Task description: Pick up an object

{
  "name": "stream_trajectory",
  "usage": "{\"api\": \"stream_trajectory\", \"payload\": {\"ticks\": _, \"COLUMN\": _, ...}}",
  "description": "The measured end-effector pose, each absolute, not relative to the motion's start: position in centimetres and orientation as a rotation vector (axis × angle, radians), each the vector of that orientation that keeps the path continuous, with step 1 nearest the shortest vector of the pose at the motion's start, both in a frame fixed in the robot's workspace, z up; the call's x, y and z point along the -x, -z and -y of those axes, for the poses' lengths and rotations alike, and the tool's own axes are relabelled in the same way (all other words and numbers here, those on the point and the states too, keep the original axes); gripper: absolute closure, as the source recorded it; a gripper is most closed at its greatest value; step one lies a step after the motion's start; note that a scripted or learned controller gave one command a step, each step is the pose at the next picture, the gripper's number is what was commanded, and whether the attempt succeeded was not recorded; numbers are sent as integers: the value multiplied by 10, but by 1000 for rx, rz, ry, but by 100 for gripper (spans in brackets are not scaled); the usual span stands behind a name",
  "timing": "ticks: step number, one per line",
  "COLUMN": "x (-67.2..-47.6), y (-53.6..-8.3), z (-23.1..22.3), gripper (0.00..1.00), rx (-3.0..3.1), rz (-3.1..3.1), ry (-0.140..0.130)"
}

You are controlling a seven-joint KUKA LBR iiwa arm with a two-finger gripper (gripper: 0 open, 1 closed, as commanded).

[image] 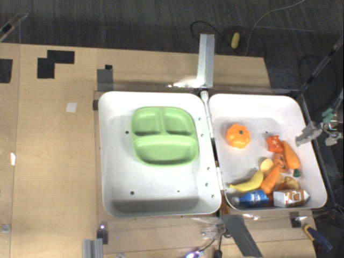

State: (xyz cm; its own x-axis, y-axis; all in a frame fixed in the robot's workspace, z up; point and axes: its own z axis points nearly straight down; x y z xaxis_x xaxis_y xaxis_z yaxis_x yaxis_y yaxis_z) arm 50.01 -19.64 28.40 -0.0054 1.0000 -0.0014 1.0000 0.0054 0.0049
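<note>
fingers (pixel 309 135): hanging over the right bin's (pixel 252 107) right rim, grip state unclear | pumpkin (pixel 237 135): round, orange, sitting in that bin, left of the fingers | left bin (pixel 115 160): holding a green sectioned plate (pixel 164 135) | desk (pixel 48 160): pale wood, meeting dark carpet (pixel 134 9) behind

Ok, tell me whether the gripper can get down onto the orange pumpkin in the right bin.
Probably yes. The pumpkin sits alone on bare floor of the right bin, apart from the pile of toys, and the gripper is at that bin's right rim with nothing between.
</note>
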Motion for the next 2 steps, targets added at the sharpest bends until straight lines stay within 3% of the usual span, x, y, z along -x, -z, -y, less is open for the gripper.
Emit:
{"api": "stream_trajectory", "payload": {"ticks": 1, "x": -542, "y": -90, "z": 133, "gripper": 0, "rx": -2010, "rz": -2396, "ry": -14}}
{"api": "stream_trajectory", "payload": {"ticks": 2, "x": -616, "y": -89, "z": 107, "gripper": 0, "rx": -1936, "rz": -2461, "ry": -14}}
